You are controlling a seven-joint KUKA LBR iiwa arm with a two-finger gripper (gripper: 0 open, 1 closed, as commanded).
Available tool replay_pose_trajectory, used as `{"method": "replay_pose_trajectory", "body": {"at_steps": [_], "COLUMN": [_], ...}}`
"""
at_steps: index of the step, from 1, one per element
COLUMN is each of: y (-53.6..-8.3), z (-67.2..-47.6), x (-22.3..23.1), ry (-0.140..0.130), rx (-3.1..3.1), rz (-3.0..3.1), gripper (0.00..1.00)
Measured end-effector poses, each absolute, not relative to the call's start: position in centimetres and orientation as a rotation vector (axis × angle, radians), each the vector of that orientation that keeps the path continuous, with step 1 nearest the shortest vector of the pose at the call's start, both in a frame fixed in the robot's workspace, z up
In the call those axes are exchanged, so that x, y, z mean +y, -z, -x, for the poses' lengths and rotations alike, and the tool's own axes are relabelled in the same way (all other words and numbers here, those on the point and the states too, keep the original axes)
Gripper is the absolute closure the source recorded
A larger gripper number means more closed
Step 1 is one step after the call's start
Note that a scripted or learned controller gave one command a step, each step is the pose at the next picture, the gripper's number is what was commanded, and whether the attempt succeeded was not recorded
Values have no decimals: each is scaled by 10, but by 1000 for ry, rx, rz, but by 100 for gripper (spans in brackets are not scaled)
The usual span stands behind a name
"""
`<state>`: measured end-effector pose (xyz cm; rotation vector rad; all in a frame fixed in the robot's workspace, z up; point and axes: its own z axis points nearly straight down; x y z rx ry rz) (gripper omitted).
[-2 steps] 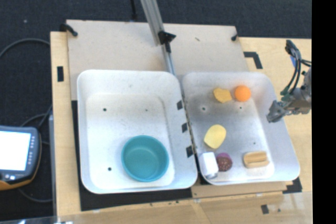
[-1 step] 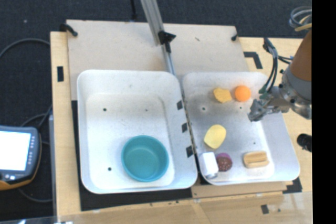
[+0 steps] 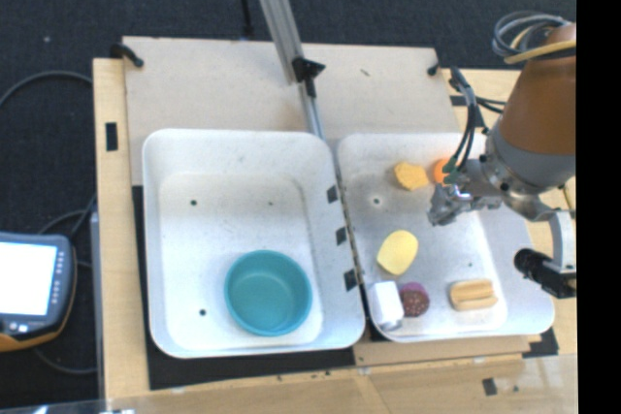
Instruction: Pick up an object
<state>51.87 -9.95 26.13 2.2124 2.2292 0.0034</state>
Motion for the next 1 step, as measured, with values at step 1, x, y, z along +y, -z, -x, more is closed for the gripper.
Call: {"method": "replay_pose_trajectory", "body": {"at_steps": [1], "y": [-265], "z": [-517], "x": [-47], "ry": [-4], "rx": [2232], "rz": [-2212], "gripper": [100]}}
